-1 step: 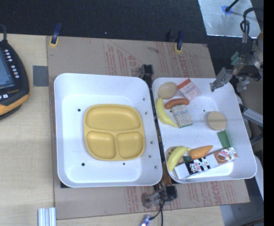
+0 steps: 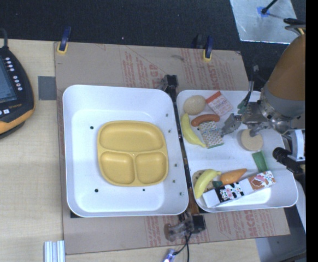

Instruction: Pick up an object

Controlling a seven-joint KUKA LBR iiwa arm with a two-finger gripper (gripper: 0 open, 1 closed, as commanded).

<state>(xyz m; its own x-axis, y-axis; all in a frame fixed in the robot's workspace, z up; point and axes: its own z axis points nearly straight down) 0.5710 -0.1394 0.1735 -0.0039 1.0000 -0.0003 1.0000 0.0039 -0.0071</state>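
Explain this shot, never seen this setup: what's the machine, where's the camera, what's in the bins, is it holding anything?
One fixed camera looks down at a slant on a bench with two shallow white bins. The grey robot arm with an orange band reaches in from the right; its two-finger gripper hangs over the right white bin. Nothing visibly sits in it.

The left white bin holds a yellow three-compartment plastic plate. The right bin holds two yellow bananas, a red sausage, an orange carrot, a black-and-white milk carton, a round beige disc and other small items.

A black-and-orange handheld control pendant lies on the bench at the left.
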